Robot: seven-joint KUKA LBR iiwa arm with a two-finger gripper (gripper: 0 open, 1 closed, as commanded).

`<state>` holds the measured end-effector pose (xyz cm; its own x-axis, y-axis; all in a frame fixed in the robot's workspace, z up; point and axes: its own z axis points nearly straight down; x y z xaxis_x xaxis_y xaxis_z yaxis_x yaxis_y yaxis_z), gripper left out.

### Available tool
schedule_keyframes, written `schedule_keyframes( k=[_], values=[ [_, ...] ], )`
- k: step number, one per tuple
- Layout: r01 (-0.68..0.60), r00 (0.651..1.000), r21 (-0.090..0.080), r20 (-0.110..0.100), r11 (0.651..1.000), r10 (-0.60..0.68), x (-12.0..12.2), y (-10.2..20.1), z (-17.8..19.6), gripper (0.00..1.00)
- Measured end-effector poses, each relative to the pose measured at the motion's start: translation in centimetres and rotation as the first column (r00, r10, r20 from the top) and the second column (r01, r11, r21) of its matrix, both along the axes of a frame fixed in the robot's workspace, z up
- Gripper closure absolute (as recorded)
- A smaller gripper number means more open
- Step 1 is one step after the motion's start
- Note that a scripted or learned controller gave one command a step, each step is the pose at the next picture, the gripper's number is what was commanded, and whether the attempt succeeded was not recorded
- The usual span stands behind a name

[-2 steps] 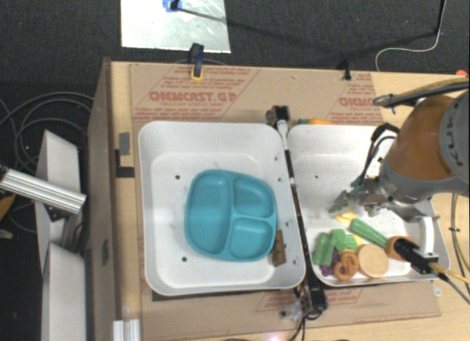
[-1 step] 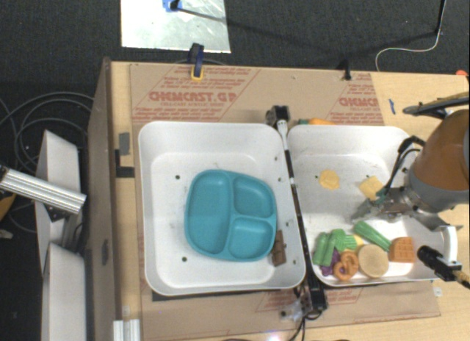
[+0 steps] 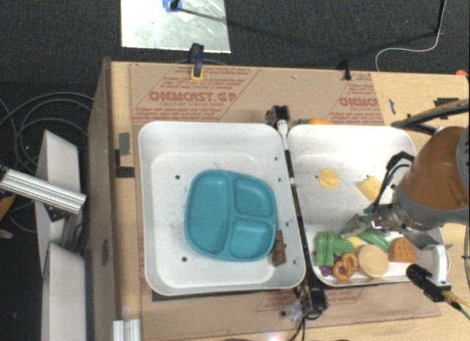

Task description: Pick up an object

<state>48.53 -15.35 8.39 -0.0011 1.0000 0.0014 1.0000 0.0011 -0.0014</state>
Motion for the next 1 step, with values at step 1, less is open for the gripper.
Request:
schedule_keyframes(
  k=[1],
  values=[
    [-0.004, 1.000, -0.004, 0.010, 1.000, 0.005, 7.10, -1.72, 0.18, 0.00]
  ],
)
